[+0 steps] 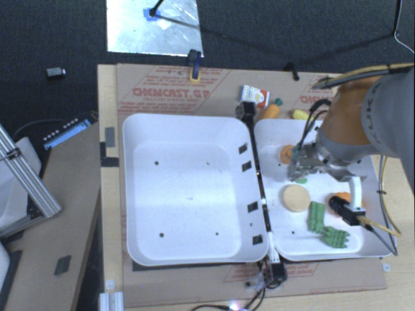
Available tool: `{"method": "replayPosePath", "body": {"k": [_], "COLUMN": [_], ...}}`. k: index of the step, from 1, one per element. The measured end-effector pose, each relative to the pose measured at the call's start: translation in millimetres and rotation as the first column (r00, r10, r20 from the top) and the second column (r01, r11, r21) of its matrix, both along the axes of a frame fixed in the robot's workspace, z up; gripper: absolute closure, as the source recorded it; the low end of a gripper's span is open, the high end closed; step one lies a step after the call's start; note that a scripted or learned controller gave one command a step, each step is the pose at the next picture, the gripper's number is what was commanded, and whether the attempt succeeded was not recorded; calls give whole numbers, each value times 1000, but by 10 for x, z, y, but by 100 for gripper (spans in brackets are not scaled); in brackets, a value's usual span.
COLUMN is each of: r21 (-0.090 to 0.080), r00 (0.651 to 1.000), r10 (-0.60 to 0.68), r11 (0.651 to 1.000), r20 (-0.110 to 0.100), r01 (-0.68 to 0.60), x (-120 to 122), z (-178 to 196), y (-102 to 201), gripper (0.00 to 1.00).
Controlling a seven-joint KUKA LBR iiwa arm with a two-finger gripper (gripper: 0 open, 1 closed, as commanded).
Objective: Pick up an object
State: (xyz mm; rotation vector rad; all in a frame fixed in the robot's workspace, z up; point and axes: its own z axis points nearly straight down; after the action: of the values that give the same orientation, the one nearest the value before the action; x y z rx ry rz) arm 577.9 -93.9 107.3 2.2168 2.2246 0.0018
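Observation:
My gripper (297, 169) hangs low over the right bin (280, 246), near its middle. Just to its upper left lies a small orange object (286, 153), touching or nearly touching it. A round tan disc (296, 197) rests right below the gripper, apart from it. Further toward the bin's front corner lies a green leafy toy (325, 226). A small orange piece (342, 197) shows to the right of the disc. I see nothing held.
The left bin (139, 125) stands beside the right one, with a black hinge strip between them. Behind the right bin, on the cardboard, lie a white and red carton (254, 96), an orange carrot-like toy (271, 111) and a yellow piece (299, 115).

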Motion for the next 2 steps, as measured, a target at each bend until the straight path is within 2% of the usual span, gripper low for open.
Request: {"method": "replayPosePath", "body": {"k": [1, 2], "r21": [2, -3], "r00": [1000, 1000], "r10": [-3, -1], "r11": [1000, 1000], "r20": [-3, 2], "r01": [3, 1], "x": [-378, -919], "z": [506, 2332], "y": [88, -191], "gripper": [100, 100]}}
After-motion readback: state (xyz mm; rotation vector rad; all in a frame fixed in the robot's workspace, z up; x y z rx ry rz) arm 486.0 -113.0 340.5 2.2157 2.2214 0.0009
